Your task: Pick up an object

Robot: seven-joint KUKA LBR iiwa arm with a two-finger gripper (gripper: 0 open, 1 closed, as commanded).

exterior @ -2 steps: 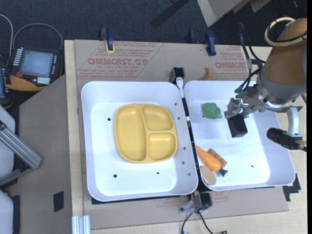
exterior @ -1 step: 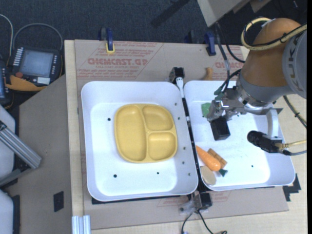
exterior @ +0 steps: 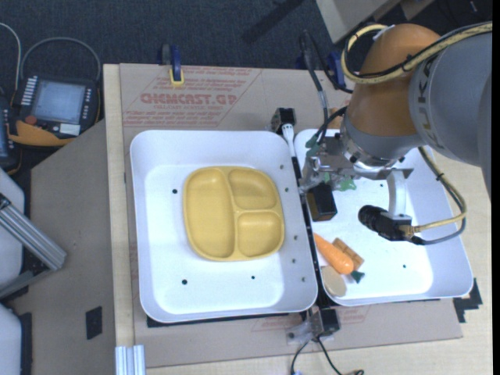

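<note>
The end effector (exterior: 322,198) is lowered into the right bin (exterior: 445,276), though whether it is clenched cannot be told. A carrot (exterior: 334,255) lies just below it; it should be straddled squarely before closing.

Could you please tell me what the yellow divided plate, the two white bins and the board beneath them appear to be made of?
The yellow divided plate looks like moulded plastic: one even colour, rounded compartment ridges, a soft sheen. The white bins seem to be thin formed plastic, smooth and matte, with rounded corners and shallow walls. The board looks like brown cardboard: flat, dull and printed with red lettering.
</note>
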